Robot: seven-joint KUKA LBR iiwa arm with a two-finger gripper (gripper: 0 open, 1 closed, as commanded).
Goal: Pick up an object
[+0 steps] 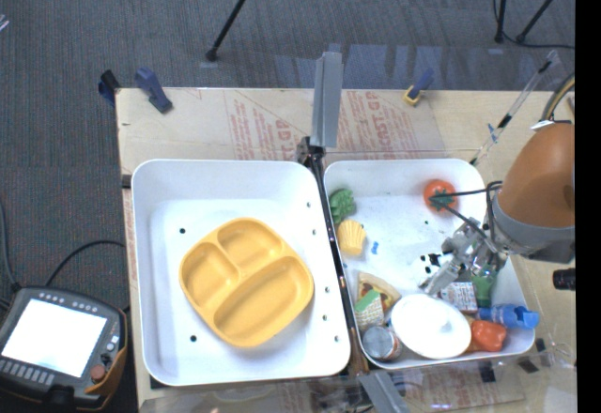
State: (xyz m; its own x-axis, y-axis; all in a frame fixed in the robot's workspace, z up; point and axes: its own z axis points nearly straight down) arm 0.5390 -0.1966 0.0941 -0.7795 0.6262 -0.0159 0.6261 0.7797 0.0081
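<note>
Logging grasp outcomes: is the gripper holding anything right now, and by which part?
Cannot be told. The gripper sits low in the right bin, beside the white plate and a bottle, but nothing is clearly visible between its fingers.

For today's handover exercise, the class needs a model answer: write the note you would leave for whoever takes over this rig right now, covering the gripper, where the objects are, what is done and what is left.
Gripper: low over the right white bin, near its right side; nothing visibly between its fingers, and whether they are open or shut is unclear.
Right bin: red tomato-like ball, green leafy toy, yellow corn-like piece, round white lid, small metal can, blue bottle, orange piece.
Left white bin: yellow divided plastic plate.
Done: arm is over the clutter.
Left: grasp and lift one object.
</note>
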